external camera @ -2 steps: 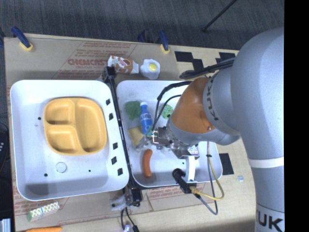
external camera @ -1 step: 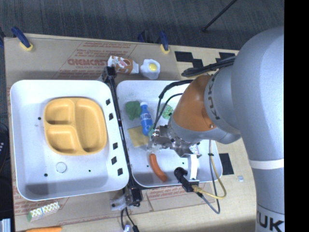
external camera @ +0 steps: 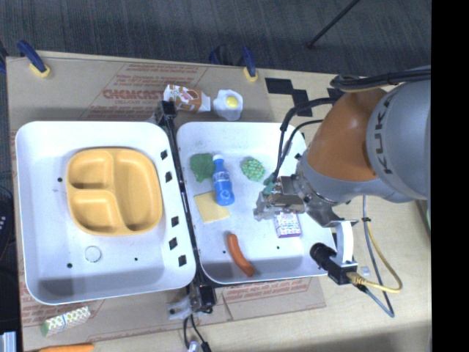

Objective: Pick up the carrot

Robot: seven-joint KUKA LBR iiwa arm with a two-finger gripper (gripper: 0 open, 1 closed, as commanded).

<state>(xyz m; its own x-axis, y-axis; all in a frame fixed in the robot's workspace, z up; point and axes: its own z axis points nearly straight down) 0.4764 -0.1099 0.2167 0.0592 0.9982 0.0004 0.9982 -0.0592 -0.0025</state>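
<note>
Claw [external camera: 272, 202] sits low in the right bin [external camera: 308, 259], over the bin floor just left of a small purple-and-white card [external camera: 288, 226]. The wrist covers most of it from this angle, so I can't tell how far open it is; nothing visibly between the fingers.

Step in hand, as I read it: approach, not grasp. The carrot [external camera: 239, 254] is untouched, lying flat on the bin floor near the front wall, long axis running diagonally from upper left to lower right. It's down and left of the claw, near but clearly apart, with bare bin floor between.

Next move probably calls for a shift toward the front-left of that bin, wrist turned so the fingers close across the carrot's narrow width, then a straight descent. Front wall is close to the carrot's lower end, so clearance looks tight there.

Other stuff in the same bin: yellow cheese slice [external camera: 212, 207] just up-left of the carrot, blue bottle [external camera: 222, 182], green leafy piece [external camera: 201, 166], green bumpy ball [external camera: 252, 169]. The left bin [external camera: 29, 218] holds a yellow divided tray [external camera: 115, 189]. None of it blocks the route.
</note>
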